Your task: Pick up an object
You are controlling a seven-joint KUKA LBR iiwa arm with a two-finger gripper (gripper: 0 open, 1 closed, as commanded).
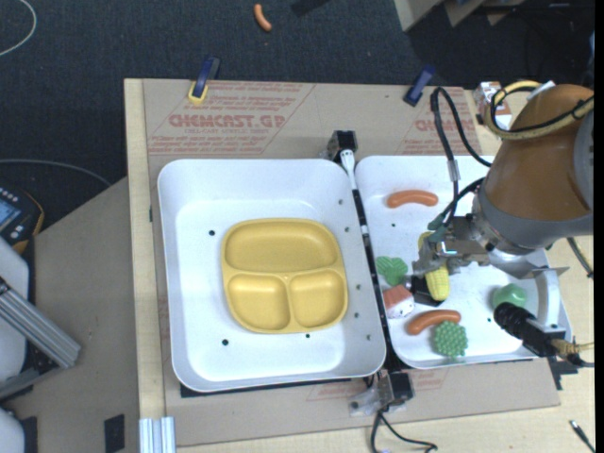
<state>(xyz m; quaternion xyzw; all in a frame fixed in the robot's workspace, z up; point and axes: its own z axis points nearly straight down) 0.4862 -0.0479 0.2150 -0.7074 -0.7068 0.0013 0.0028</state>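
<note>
Gripper (pixel 440 264) low over the right bin (pixel 472 173), at the toy corn (pixel 437 282).
I cannot tell its state. The corn lies near the bin's left wall among 2 sausages and green pieces; a good grasp closes squarely across it and lifts straight up.

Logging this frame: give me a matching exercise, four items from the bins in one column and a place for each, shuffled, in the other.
Items:
1. yellow divided tray
2. upper sausage
3. corn cob
4. broccoli piece

Places:
A. near the front edge of the right bin, beside the lower sausage
B. middle of the left bin
C. right under the gripper
D. far end of the right bin, lying apart from the other food

Pairs: 1-B, 2-D, 3-C, 4-A
</note>
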